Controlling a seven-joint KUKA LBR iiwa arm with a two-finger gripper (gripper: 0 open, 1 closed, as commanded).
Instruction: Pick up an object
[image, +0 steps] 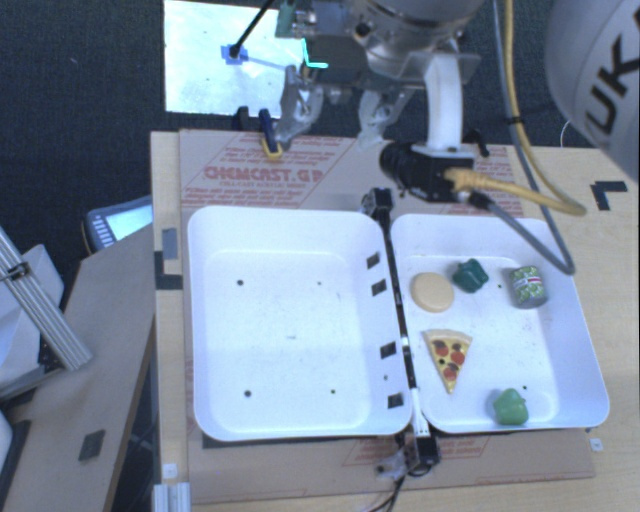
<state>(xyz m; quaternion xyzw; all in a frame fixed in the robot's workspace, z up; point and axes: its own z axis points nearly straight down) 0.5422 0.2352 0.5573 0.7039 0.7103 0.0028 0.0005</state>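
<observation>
We put this at the pre-approach step: no object is picked yet. The pincer (330, 110) hangs high at the top of the view, over the far tabletop (250, 170) edge, behind both bins. Its fingers (297, 112) look spread apart with nothing between them.

Candidate objects all lie in the right bin (590, 375), well apart from the pincer, nearer the camera than it and off towards the arm's side. Closest to the pincer are the tan round disc (433, 291) and, just beside it, the dark green piece (469, 275). Further to the arm's side is the small green can (527, 286). Furthest from the pincer are the pizza slice (447, 357) and the light green piece (510, 406). The left bin (205, 400) sits almost straight below the pincer in the view.

Next move, in our judgement: travel over the right bin, pick one target, descend with fingers apart, close. The flat disc and slice look hard to pinch; the chunkier green pieces seem the safer bet.
</observation>
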